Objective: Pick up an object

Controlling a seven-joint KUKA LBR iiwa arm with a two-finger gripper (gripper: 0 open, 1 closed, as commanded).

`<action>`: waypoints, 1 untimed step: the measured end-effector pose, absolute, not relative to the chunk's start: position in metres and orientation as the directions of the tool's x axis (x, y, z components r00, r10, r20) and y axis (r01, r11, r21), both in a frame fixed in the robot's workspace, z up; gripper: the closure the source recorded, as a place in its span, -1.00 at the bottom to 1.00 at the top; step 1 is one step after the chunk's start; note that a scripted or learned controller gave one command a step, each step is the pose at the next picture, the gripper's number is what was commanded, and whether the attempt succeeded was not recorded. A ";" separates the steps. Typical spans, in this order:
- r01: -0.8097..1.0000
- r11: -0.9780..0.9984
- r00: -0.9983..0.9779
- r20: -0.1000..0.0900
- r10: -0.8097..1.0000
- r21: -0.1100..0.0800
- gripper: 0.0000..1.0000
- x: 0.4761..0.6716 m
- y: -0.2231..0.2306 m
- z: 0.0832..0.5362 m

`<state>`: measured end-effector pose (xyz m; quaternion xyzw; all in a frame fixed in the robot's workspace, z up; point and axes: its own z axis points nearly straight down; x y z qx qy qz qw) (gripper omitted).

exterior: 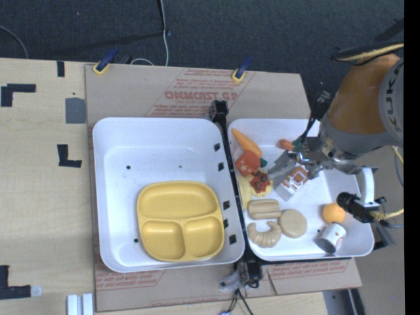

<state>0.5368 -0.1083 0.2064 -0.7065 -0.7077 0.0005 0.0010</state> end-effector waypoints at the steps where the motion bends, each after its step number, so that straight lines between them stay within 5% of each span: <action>1: 1.000 0.003 -0.003 -0.002 1.000 0.006 -1.00 0.611 -0.111 0.106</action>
